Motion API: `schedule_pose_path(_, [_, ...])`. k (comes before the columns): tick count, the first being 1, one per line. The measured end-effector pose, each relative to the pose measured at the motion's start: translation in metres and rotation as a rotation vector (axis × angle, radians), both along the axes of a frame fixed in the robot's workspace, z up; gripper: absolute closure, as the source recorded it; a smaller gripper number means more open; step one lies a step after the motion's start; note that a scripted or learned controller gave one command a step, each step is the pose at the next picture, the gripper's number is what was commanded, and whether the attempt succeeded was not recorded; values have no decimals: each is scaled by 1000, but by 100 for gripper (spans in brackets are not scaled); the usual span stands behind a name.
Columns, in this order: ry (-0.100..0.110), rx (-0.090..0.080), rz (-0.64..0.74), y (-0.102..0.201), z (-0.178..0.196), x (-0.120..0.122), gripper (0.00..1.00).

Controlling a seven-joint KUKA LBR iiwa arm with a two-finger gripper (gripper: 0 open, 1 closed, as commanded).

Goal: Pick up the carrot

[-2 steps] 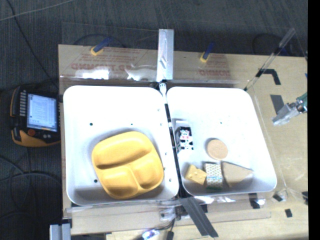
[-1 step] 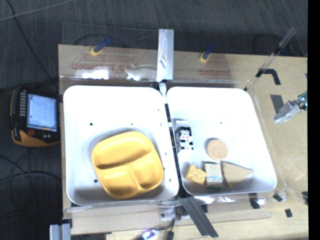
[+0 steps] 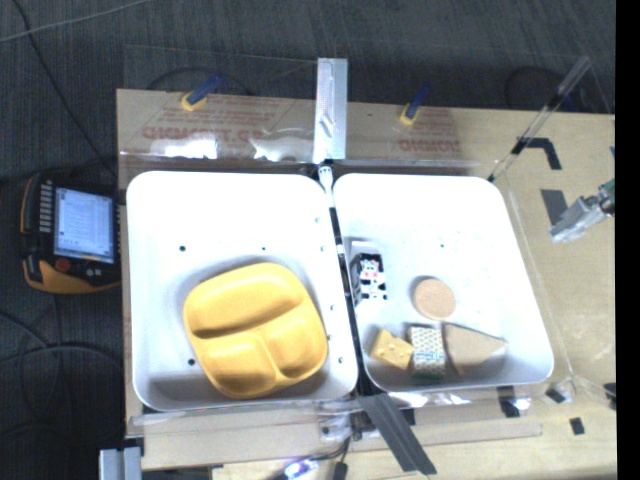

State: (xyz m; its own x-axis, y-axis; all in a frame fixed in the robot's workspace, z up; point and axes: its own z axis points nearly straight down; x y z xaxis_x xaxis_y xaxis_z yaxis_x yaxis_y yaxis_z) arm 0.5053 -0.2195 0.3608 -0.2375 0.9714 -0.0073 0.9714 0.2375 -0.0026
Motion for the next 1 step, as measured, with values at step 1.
schedule_pose_path(1, [0,-1,3,1,9,2,100])
